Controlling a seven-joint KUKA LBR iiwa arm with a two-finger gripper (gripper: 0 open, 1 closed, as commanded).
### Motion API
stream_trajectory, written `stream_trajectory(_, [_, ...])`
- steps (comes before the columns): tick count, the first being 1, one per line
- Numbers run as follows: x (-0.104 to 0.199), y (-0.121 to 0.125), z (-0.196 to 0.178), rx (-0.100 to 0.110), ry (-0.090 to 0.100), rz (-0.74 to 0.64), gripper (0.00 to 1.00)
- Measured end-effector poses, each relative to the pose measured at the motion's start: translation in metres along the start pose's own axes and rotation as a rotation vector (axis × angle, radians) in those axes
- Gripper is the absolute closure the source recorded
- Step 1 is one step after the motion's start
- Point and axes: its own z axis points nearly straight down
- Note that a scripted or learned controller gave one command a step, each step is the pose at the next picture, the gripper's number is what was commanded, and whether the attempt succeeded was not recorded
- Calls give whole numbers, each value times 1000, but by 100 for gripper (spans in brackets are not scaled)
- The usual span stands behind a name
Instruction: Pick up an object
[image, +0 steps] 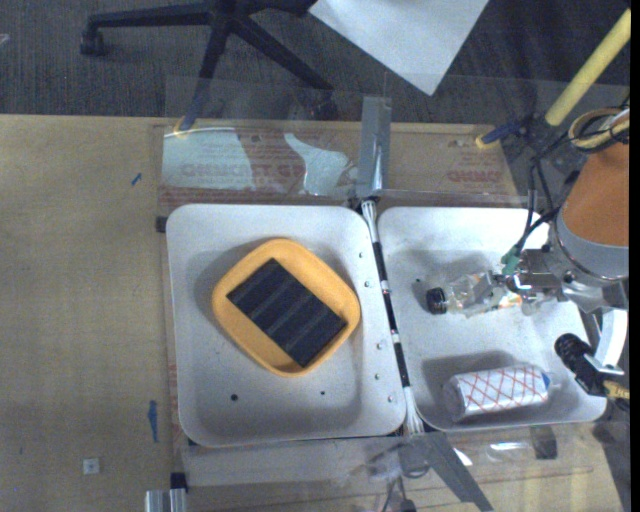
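Right bin (450, 240): gripper (470, 295) is low over the middle of the floor, and the arm (600, 205) comes in from the far right edge. I cannot tell whether the gripper is open or closed. The tip is a blur of clear and dark parts. Nothing can be read as held.

Step in hand, as I judge it: the approach or the reach. No pick is confirmed.

Contents of this bin:
- One white cylinder with red cross-hatching (497, 388) lies on its side. It is near the gripper on the camera side, close to the bin's near wall and apart from the tip.
- A small dark knob (435, 298) sits at the gripper's very tip (part of the tool or a loose item, too small to say).

Left bin (200, 250), across the divider, out beyond the gripper's tip:
- One yellow dish (225, 300) sits flat and turned at an angle.
- A black slatted panel (287, 312) is set in it. This is well apart from the gripper.

The task's object could be any of these. The cylinder is the nearest clear candidate.

Next move, my guess: come off the floor, shift toward the cylinder, line up across its short axis, descend and close. The cylinder may roll if nudged from one side. The near wall leaves little room on that side.
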Motion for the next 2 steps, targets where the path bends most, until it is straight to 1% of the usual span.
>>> stream_trajectory(1, [-5, 88, 105, -5, -2, -87, 0])
stream_trajectory(2, [-6, 0, 144, -29, -10, -416, 0])
